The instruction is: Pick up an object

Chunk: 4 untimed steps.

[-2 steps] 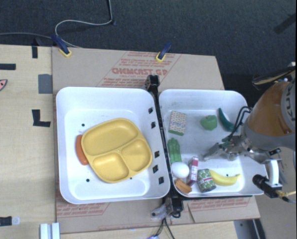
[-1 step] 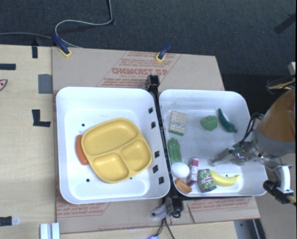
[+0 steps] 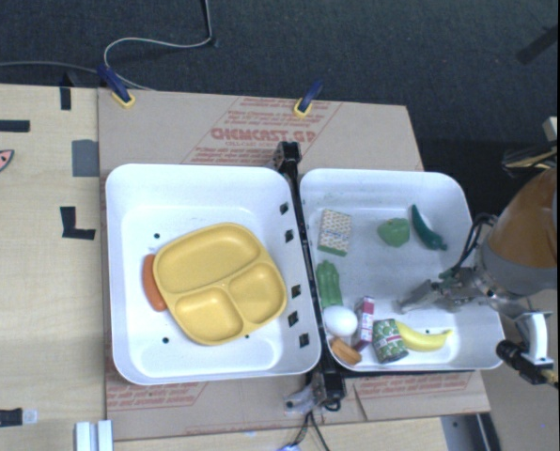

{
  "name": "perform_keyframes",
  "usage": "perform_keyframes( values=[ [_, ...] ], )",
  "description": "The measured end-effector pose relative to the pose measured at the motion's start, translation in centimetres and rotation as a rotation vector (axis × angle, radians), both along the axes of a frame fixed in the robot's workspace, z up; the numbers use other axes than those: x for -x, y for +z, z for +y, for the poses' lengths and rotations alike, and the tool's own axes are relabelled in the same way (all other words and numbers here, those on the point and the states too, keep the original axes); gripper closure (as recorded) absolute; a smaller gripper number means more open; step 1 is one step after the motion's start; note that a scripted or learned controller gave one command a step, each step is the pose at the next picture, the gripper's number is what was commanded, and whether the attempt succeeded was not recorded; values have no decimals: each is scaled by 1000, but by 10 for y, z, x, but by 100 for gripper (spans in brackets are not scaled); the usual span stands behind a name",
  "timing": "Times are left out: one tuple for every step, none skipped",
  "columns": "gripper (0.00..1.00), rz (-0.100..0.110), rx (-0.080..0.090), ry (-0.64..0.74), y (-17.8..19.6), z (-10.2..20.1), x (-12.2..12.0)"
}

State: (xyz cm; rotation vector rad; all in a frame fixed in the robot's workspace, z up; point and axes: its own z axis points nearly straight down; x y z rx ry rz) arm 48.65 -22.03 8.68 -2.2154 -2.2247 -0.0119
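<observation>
A divided tray (image 3: 221,282) lies in the left bin (image 3: 130,252); a banana (image 3: 422,337) lies in the right bin (image 3: 449,195).

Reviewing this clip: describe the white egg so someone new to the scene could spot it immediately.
Start at the right bin, then go to its near left corner beside the divider between the bins. The egg lies there, just below the upright green vegetable and above an orange-brown item. It is the only plain white, rounded thing among the coloured items.

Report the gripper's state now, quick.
Gripper: low in the right bin, above the banana; open or shut cannot be told, nothing visibly held.
</observation>
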Motion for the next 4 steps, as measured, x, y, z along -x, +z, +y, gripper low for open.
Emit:
perform_keyframes(
  values=[
    [0,0,0,0,0,0,0],
    [0,-2,8,-1,0,3,-68],
    [0,3,2,-1,0,-1,-111],
    [0,71,-7,8,-4,-5,-170]
  ],
)
